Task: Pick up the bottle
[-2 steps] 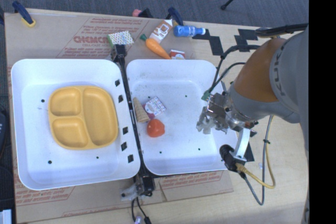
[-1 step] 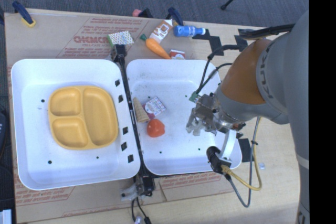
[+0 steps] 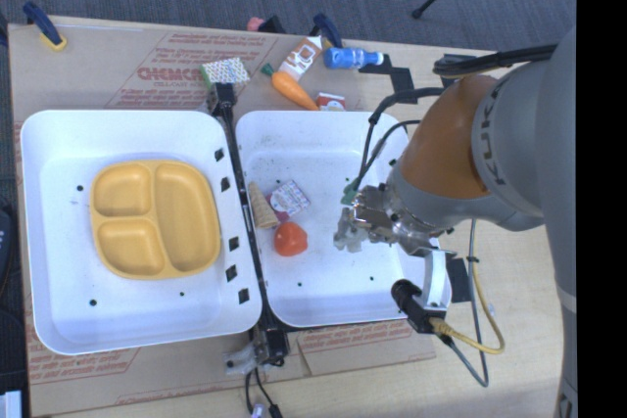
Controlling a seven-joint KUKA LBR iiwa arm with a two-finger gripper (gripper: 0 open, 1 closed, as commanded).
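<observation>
Now | hand (image 3: 351,228): metal, grip unclear, over right bin (image 3: 323,303) | bottle (image 3: 353,59): blue plastic, lying outside

Robot lab: bench (image 3: 509,348) with clamped bins (image 3: 39,210).

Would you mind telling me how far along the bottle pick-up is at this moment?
Nothing looks done yet. The blue bottle lies on the cardboard beyond the right bin, outside both bins. The gripper hangs low inside the right bin, apart from the red item and the packet, far from the bottle. Reaching, grasping and lifting the bottle all remain.
</observation>
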